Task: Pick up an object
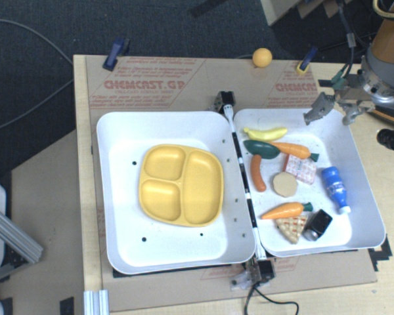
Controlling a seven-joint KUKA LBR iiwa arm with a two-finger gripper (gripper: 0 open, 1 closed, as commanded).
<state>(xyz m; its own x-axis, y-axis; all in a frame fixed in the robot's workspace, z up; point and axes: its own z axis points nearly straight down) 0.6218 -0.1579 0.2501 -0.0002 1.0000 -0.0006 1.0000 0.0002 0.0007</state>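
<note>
The right bin [364, 195] holds a yellow banana [266, 134], a dark green vegetable [261, 149], two orange carrots [293, 149] [285, 210], a red sausage [257, 173], a round beige biscuit [285, 185], a pink-and-white packet [303, 169], a blue bottle [333, 186], a waffle wedge [291, 229] and a black block [318, 224]. My gripper [332, 113] hangs over the bin's far right corner, above and behind the objects. Its fingers [314, 112] are spread open with nothing between them.
In the left bin [118, 149] lies a yellow divided plate [182, 184]. An orange ball [262, 58] rests on the bench behind the bins. Blue clamps [115, 54] [306, 61] grip the board's far edge.
</note>
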